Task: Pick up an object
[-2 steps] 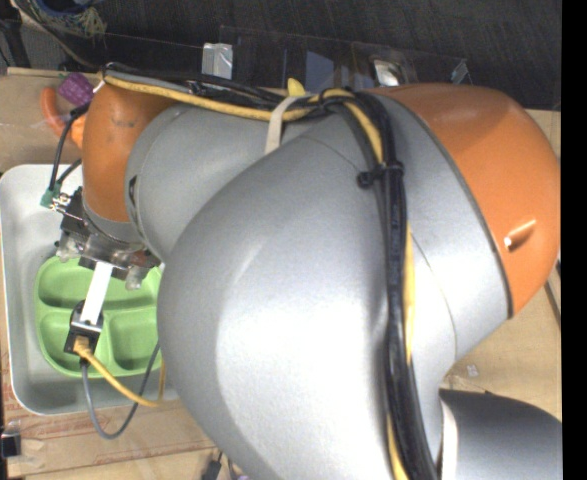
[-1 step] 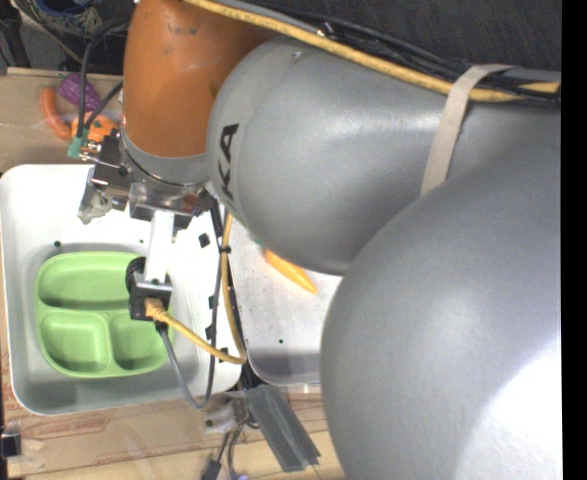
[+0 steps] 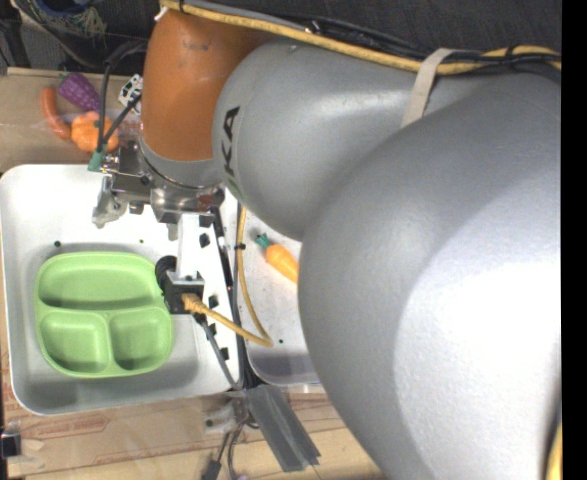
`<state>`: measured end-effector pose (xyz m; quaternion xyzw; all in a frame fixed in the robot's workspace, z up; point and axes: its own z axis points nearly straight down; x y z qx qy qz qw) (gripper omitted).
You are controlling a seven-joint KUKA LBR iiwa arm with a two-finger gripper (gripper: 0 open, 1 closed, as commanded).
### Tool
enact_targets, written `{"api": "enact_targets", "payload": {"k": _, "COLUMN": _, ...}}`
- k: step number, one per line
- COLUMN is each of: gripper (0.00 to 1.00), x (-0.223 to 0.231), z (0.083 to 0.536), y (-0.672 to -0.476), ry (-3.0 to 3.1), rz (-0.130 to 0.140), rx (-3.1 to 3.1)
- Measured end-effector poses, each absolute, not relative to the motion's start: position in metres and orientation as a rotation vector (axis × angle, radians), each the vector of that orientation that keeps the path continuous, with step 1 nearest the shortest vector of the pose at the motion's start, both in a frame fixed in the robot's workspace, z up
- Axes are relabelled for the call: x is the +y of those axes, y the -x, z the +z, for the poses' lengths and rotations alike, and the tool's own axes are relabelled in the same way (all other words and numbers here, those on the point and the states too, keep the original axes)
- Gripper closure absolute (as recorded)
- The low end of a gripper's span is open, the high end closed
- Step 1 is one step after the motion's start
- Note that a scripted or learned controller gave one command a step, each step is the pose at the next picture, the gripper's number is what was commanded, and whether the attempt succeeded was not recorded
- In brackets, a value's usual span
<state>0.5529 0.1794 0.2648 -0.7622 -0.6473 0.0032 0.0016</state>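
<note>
In the left bin (image 3: 18, 268), glossy green three-compartment tray (image 3: 101, 313); hand's (image 3: 113, 203) grip unclear.

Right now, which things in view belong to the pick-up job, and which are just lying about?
Job:
- gripper over the left bin
- green divided tray
- toy carrot in the right bin

Lying about:
- orange and purple toys on the bench beyond the bins

Part of a brand name is printed in dark letters on the grey arm (image 3: 273, 118) just below its orange band (image 3: 178, 78); the letters "KA" can be made out, turned sideways. A small black-and-white patterned marker (image 3: 131, 89) is seen at the bench's far edge, but nothing on it can be read.
</note>
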Motion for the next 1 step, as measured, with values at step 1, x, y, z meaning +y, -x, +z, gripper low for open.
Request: {"api": "enact_targets", "payload": {"k": 1, "gripper": 1.0, "x": 0.1823, "z": 0.2735, "y": -0.5516, "ry": 2.378, "rz": 0.018, "rx": -2.044}}
